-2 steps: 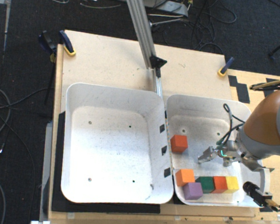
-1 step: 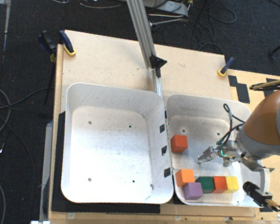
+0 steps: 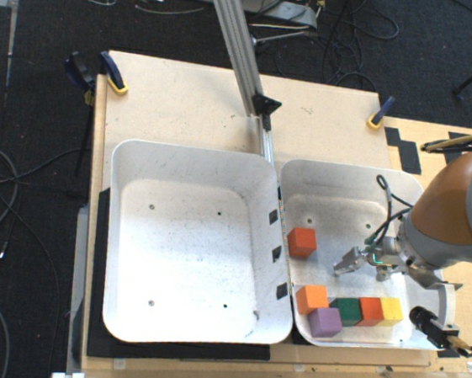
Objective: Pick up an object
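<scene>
Several small blocks lie in the right bin (image 3: 338, 183). A red-orange block (image 3: 302, 242) sits alone near the bin's left wall. Along the front wall stand an orange block (image 3: 312, 298), a purple block (image 3: 325, 321), a green block (image 3: 346, 311), a red block (image 3: 370, 310) and a yellow block (image 3: 391, 309). My gripper (image 3: 364, 266) hangs low over the bin floor, right of the red-orange block and just behind the front row. Its fingers are spread open with nothing between them.
The left bin (image 3: 129, 163) sits beside the right one, sharing a raised rim in the middle. A slanted metal rail (image 3: 240, 45) runs from the back down to the bins' junction. The arm's orange band (image 3: 450, 204) overhangs the right bin's right edge.
</scene>
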